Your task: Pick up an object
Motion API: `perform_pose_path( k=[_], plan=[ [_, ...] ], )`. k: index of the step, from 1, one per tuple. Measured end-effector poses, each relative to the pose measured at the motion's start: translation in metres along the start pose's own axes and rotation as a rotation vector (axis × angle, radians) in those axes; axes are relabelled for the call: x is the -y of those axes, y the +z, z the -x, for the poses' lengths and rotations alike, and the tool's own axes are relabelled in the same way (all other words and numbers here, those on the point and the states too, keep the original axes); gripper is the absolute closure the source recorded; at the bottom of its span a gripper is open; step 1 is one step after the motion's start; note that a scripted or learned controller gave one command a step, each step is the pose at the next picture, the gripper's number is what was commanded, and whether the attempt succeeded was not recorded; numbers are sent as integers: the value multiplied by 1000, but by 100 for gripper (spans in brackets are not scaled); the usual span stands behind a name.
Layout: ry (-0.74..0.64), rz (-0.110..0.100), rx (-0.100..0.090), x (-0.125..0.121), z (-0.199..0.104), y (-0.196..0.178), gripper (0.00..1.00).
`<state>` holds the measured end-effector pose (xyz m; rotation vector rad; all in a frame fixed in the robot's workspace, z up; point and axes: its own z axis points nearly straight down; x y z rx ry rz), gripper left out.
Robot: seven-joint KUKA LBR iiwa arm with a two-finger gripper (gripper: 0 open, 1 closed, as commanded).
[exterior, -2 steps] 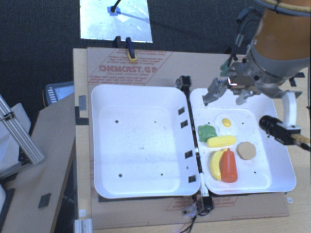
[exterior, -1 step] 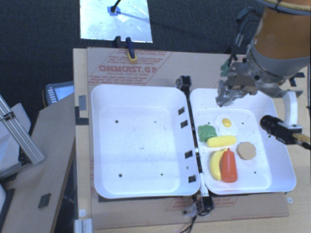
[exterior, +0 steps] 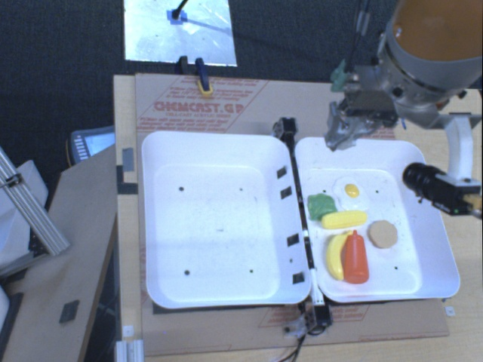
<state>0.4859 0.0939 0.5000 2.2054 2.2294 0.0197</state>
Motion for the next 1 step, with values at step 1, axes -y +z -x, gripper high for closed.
perform_pose_path(
  k=[1],
  plan=[
    [2,-6,2,-2,-39,-37,100]
  ],
)
